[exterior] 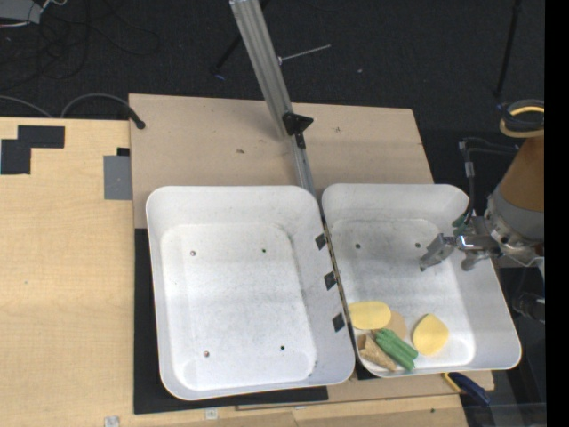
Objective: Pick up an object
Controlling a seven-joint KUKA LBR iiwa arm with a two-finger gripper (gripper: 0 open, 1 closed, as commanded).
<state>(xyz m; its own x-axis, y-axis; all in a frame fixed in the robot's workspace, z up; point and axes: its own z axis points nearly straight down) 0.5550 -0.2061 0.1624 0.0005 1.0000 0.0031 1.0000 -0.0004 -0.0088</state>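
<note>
Gripper hovered at the right bin's three o'clock, fingers spread, holding nothing; yellow pieces and green piece clustered at six o'clock, so best descend squarely over one.

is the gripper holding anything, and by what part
Nothing is held: the gripper hovers open over bare floor of the right bin, apart from the objects in its near corner.

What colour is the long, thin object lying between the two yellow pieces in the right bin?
Green: the long object shows clearly in the camera view.
</note>
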